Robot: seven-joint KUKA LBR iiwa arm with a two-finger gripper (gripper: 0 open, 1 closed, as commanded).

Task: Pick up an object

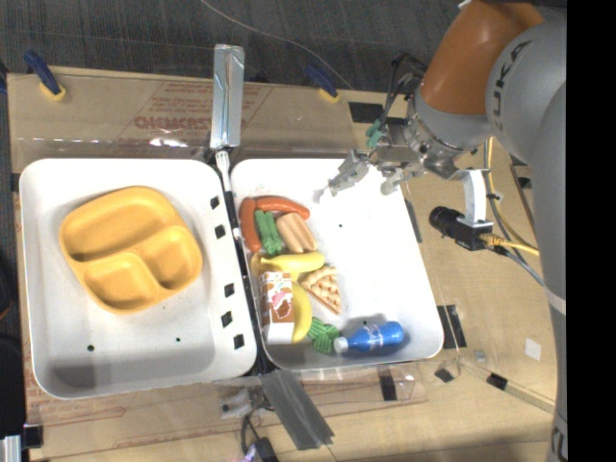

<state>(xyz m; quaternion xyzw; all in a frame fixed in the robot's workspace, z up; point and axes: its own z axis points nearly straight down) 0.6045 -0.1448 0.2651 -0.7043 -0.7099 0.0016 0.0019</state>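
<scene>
Judging from where things lie, I'd say the pick has not happened yet: nothing sits between the fingers, and every candidate object rests in the right bin (409, 258). The gripper (366, 173) hangs over that bin's far edge, at about one o'clock from the bin's middle, with its two fingers spread apart and empty, one fingertip (344, 177) reaching toward the pile and the other nearer the wrist. The arm (500, 65) comes in from three o'clock, its orange band high at the upper right and the wrist bent down and leftward toward the bin. The objects crowd the bin's nine o'clock side: a red sausage (276, 204) at the top, a hot dog (294, 229) and a green vegetable (267, 231) just beneath, then a banana (292, 262), a small carton (278, 306), and a waffle-like wedge (323, 289). A blue bottle (373, 336) lies on its side near six o'clock, touching a bit of green toy (323, 335). The left bin (38, 258) carries a yellow divided tray (130, 246), well apart from the gripper. What remains, as I read it, is everything: choose a piece, descend, close, lift. The sausage is nearest the fingers.
</scene>
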